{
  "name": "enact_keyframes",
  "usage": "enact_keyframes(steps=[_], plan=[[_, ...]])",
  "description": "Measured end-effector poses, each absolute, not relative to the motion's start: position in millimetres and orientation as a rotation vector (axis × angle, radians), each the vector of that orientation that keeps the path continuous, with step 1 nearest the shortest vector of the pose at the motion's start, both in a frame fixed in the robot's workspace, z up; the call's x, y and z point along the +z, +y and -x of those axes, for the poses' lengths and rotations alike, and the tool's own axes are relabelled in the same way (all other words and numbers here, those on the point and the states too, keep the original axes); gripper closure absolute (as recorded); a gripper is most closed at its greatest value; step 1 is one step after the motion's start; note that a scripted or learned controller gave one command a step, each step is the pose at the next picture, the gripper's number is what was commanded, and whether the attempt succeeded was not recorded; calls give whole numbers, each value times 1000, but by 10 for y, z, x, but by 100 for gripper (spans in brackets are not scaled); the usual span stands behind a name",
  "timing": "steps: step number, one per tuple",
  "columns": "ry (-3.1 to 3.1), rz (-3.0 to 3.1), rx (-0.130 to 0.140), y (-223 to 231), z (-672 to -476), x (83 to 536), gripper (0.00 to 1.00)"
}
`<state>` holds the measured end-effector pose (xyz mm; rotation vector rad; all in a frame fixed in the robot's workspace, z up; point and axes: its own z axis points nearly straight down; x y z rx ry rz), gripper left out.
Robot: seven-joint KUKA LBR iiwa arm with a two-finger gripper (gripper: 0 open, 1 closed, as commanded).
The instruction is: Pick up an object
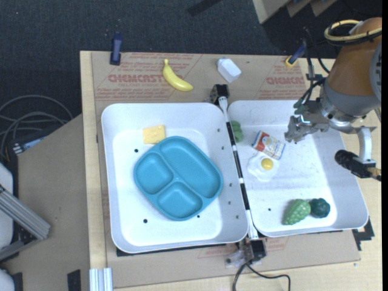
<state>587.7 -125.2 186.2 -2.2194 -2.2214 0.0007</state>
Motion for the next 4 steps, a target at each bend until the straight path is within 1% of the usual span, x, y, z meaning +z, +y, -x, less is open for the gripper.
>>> enact_keyframes(steps=[1,2,3,4], plan=[[-2221,2220,1,-1256,-5877,1863,0],[-2222,2220,0,-1065,-5983,843,0],[-2219,2221,1,-991,-5739,844,0],[-2219,2221,1,-1026,-5653,845,0]])
